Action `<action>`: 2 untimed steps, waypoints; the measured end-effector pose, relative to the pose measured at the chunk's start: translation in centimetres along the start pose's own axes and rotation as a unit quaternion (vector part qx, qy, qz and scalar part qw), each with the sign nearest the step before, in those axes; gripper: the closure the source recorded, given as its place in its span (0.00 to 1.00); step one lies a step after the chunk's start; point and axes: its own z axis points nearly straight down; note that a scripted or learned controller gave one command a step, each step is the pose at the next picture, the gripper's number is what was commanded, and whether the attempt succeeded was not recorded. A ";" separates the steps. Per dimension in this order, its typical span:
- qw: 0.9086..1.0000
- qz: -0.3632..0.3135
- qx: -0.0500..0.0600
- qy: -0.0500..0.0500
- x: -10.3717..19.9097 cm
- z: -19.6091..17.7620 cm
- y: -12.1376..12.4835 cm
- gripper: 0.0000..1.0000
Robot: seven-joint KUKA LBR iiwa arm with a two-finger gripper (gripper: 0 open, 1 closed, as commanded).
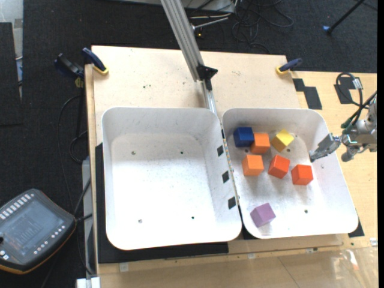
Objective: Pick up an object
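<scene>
A: Seven blocks, all in the right bin (336, 185), centre-right of frame. Blue block (243, 136), yellow block (284, 140), four orange/red ones, and the purple block (263, 214) off by itself lower down.

B: Where's the hand?

A: The hand (321, 149) sits at the right edge of frame, over the bin's upper right rim, near the red block (302, 174) but not touching it. Can't tell if it's spread or closed, too small and blurred. Nothing visibly in it.

B: Which one do you go for?

A: You'd prob. do best w/ purple: well apart from the rest, room on all sides. The cluster's tight; the orange block (261, 143) touches blue, so they'd likely get nudged.

B: How'll they handle?

A: They look like small painted cubes, so I'd guess light, stiff, not fragile. Flat faces may be a bit slick. Take two opposite flat sides, square on, not corner to corner, or it'll likely twist out.
</scene>
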 end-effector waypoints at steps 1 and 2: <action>1.000 0.000 -0.002 -0.001 0.0 -0.2 0.1 0.00; 1.000 0.001 0.001 0.000 -0.6 5.6 0.7 0.00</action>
